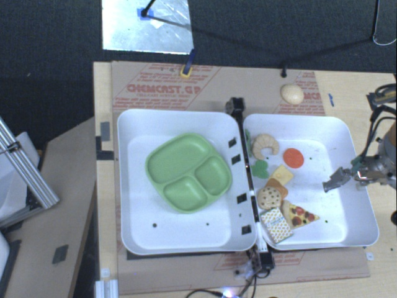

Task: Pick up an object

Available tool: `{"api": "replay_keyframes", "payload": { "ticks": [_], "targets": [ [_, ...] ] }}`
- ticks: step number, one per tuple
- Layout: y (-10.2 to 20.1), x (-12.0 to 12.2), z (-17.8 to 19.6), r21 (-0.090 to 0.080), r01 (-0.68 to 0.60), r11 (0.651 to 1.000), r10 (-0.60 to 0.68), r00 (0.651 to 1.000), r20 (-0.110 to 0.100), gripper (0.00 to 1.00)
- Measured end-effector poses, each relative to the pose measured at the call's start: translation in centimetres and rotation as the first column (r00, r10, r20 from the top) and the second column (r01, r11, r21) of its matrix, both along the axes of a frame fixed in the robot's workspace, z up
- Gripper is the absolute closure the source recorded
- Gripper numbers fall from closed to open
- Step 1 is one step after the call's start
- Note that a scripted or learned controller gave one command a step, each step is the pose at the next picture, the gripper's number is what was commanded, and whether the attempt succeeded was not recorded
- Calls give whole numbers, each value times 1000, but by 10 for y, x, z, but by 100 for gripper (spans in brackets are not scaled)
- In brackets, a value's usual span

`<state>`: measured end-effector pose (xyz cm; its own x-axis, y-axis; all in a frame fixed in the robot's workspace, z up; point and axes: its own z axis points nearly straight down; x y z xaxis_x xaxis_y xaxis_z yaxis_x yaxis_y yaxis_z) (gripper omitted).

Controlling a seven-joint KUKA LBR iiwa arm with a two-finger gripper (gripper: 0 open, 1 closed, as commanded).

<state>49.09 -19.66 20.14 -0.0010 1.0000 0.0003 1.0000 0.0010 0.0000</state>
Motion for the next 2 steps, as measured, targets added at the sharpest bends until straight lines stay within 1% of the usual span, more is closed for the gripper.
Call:
{"api": "replay_keyframes", "payload": {
  "ticks": [1,2],
  "targets": [
    [-7,-3,-44,0,0,1000,0,1000,0,0],
    [-2,2,-105,1,0,1000,0,1000,-2,0]
  ]
}}
